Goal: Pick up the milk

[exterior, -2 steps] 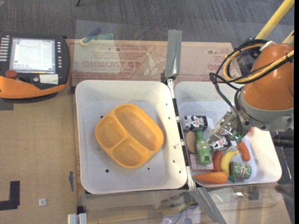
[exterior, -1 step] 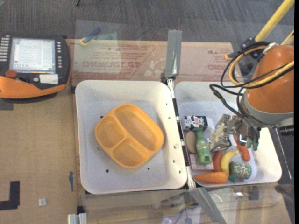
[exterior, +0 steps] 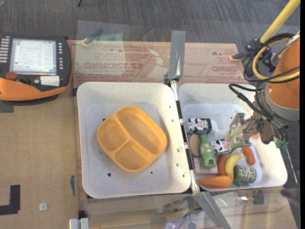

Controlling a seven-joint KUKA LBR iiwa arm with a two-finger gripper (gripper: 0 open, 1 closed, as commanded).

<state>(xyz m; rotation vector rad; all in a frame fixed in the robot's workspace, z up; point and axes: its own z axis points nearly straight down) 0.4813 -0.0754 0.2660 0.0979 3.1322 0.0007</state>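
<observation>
The milk (exterior: 199,124), a small black-and-white carton with a cow pattern, lies on its side in the right bin (exterior: 217,104), close to the divider. My gripper (exterior: 239,133) hangs over the middle of that bin, to the right of the milk and apart from it. It is open, with nothing between its fingers. A second small black, white and red carton (exterior: 220,145) lies just below and left of the gripper.
The right bin also holds a green bottle (exterior: 207,150), a brown potato (exterior: 194,144), a carrot (exterior: 214,181), a banana (exterior: 231,163), a can (exterior: 245,174) and a red sausage (exterior: 249,155). An orange divided plate (exterior: 132,138) sits in the left bin (exterior: 90,104).
</observation>
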